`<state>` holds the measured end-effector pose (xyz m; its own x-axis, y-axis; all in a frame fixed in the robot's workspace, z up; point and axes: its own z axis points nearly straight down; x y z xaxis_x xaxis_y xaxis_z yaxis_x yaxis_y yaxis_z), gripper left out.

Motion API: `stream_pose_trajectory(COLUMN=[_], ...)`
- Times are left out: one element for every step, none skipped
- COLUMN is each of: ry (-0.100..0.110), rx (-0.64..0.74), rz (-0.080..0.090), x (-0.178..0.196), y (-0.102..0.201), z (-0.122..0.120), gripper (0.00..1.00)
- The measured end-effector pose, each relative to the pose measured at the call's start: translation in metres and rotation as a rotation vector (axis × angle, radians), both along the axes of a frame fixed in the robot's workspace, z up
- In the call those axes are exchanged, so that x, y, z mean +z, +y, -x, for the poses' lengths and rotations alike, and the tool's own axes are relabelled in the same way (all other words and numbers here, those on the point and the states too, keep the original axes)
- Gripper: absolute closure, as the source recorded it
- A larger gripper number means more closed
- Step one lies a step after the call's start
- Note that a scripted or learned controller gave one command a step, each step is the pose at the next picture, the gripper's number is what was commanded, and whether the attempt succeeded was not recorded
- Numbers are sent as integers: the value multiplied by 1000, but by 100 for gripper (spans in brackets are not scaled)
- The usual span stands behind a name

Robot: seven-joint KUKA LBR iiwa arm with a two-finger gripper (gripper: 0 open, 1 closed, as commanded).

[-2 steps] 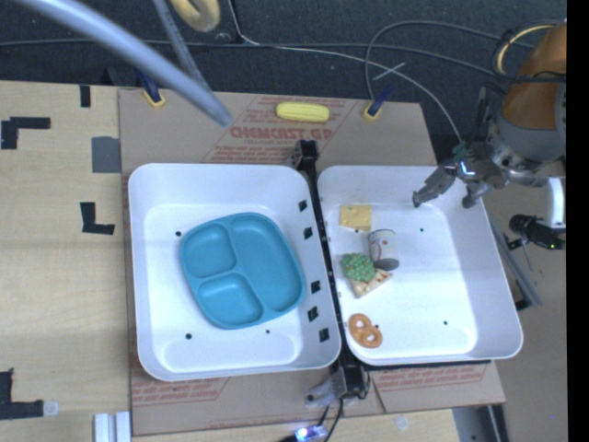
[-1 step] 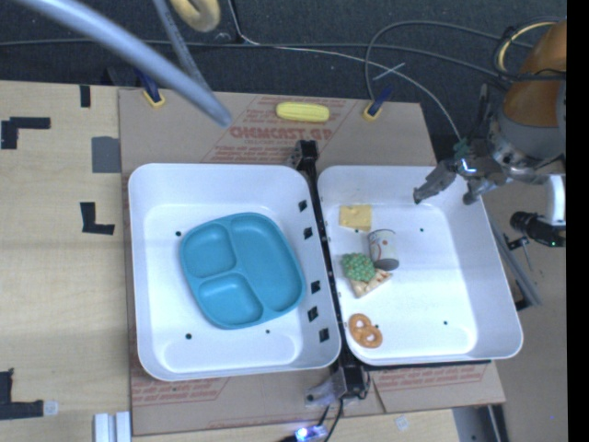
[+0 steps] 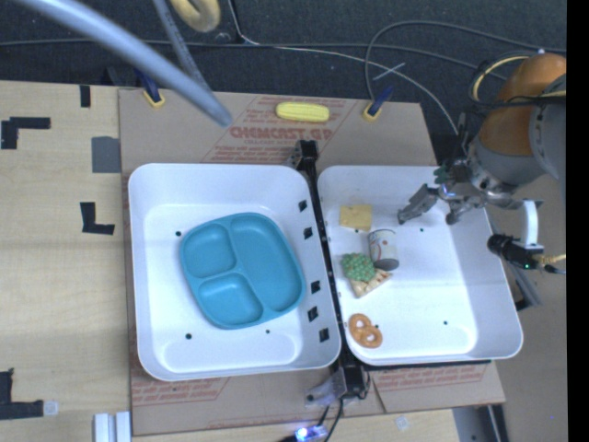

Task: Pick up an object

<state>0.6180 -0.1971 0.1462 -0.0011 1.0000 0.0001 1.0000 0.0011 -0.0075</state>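
The right bin (image 3: 479, 334) holds several small items: a yellow block (image 3: 356, 216), a small grey can (image 3: 382, 249) lying on its side, a green leafy piece on a tan wedge (image 3: 361, 272), and a pretzel (image 3: 365, 331). My gripper (image 3: 428, 216) hangs over the back part of this bin, to the right of the yellow block and the can. Its two fingers are spread open, one pointing left toward the block, and nothing sits between them.
The left bin (image 3: 156, 201) carries a blue divided plate (image 3: 241, 268). A yellow banana-like toy (image 3: 302, 111) lies on the cardboard behind the bins. A black divider (image 3: 317, 247) runs between the bins. Cables loop behind the right bin.
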Motion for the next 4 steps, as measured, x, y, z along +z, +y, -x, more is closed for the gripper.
stream_pose_trajectory(ry=[-2,-8,-13,-12], rx=[0,1,3,1], rz=[1,4,6,1], x=[-44,-61,-49,14], y=[-3,-3,-3,1], z=[2,1,0,0], gripper=[0,0,100,100])
